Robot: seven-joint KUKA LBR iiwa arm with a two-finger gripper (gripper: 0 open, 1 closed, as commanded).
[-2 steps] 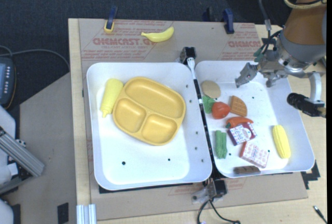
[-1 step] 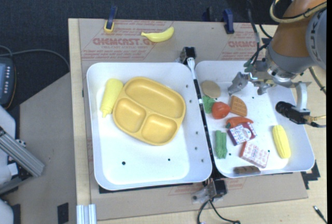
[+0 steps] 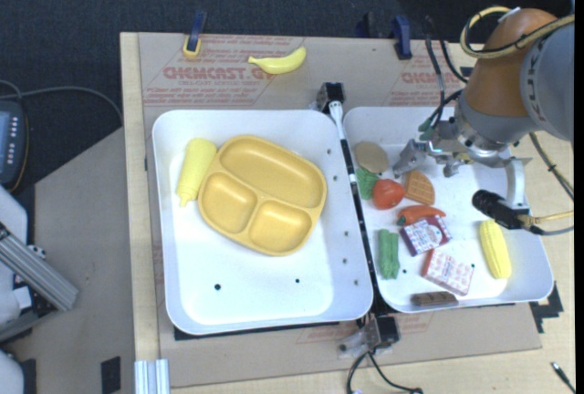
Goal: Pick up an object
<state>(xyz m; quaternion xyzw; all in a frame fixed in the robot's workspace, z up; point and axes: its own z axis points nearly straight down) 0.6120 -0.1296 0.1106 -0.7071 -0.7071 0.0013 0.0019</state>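
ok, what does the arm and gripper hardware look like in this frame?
Grey arm with a rounded orange band above the wrist. Yellowish cable loop over the band, dark cables beside it. Gripper is bare grey metal; a black part sticks out below.

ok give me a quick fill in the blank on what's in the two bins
1. The divided yellow tray lies in the ____ bin as the camera sees it.
2. The yellow bottle lies against the tray's ____ side in this view.
3. The banana lies on the ____, outside both bins.
4. The corn cob in the right bin is coloured ____.

Missing words: left; left; bench; yellow
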